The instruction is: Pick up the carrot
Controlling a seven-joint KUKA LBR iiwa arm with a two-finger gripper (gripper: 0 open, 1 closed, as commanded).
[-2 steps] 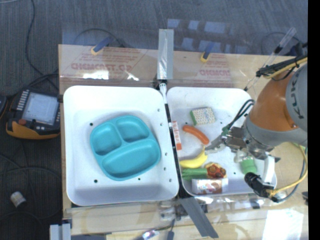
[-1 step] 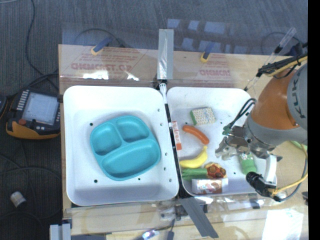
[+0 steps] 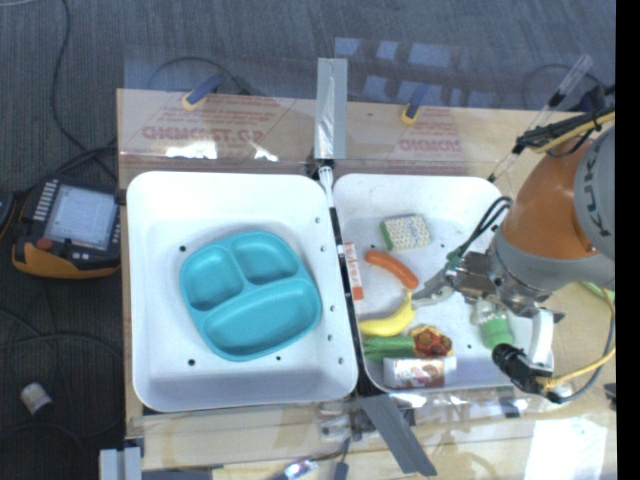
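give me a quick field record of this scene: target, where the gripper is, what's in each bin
target: carrot, lying in the right bin, not held
gripper: low over the right bin, just right of the carrot
right bin also holds: banana, small box, green thing, can
left bin: blue divided tray

This is a robotics lab set up for grasping trials, not a home or a shop. A wooden desk (image 3: 150,118) stands on grey carpet (image 3: 200,18) and carries two shallow white bins, the left bin (image 3: 150,298) holding a teal divided tray (image 3: 250,293) and the right bin (image 3: 440,193) a scatter of toy food, with a grey and orange industrial arm (image 3: 560,218) reaching in from the right. A handheld control pendant (image 3: 65,228) with a screen lies on the floor at the left, and loose cables (image 3: 40,8) trail across the carpet at the far side.
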